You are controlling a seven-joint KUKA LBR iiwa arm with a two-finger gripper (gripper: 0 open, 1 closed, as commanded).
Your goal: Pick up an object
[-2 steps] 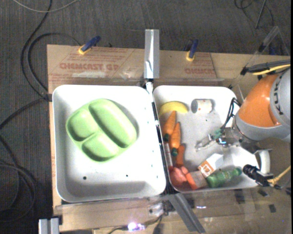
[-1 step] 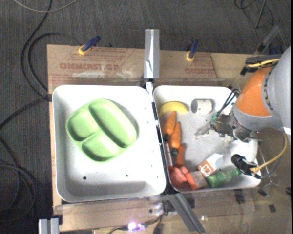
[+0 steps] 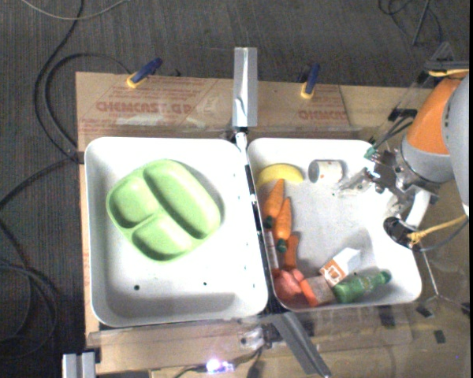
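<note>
Several pickable items crowd right bin (image 3: 394, 286): carrots (image 3: 279, 211) at nine o'clock, bottle (image 3: 361, 285) at five. Gripper (image 3: 361, 178) hovering at two o'clock near can (image 3: 325, 170), pinching nothing; spread impossible to tell.

The arm (image 3: 457, 132) is pale grey with a broad orange band above the wrist. Its end effector (image 3: 363, 178) is a cluster of dark and silvery metal parts, with a yellow cable (image 3: 441, 228) and dark cables trailing beside it.

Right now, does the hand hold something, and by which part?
Nothing is held. The hand hovers near the right bin's upper right corner, beside the small white can, not on it.
</note>
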